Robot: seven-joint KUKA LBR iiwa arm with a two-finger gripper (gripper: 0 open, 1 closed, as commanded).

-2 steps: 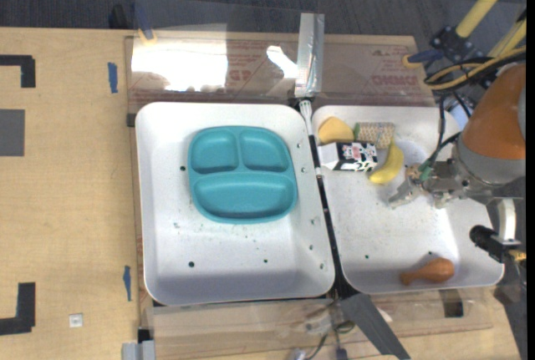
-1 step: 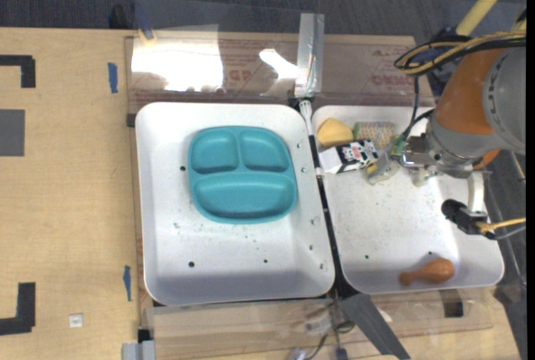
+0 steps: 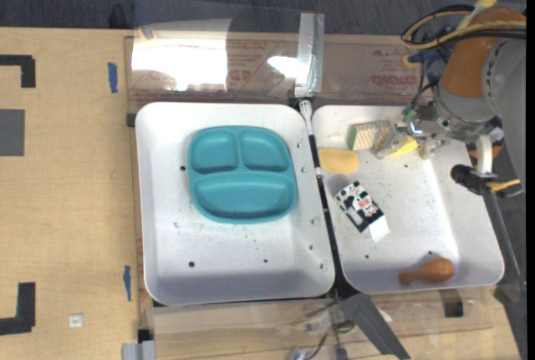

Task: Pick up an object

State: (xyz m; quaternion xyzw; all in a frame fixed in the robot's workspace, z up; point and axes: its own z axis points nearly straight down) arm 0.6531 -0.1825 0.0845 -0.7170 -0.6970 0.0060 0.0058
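Observation:
The right bin [image 3: 468, 241] holds several objects. A pale yellow oval piece [image 3: 338, 159] lies near its left wall, and a speckled green-tan block [image 3: 366, 134] sits just behind that. A black-and-white packet [image 3: 361, 206] lies near the bin's middle, and a brown pear-shaped item [image 3: 428, 270] rests at the front edge. My gripper [image 3: 407, 141] is low over the back of this bin, just right of the speckled block. A small bright yellow bit [image 3: 407, 149] shows right under it. Whether it touches anything is unclear.
The left bin [image 3: 159, 250] carries a teal divided plate [image 3: 242, 173]. A clear plastic sheet [image 3: 226, 58] stands behind the bins. Cables [image 3: 435, 24] and the arm's orange band [image 3: 472, 66] crowd the upper right. Bare bin floor lies right of the packet.

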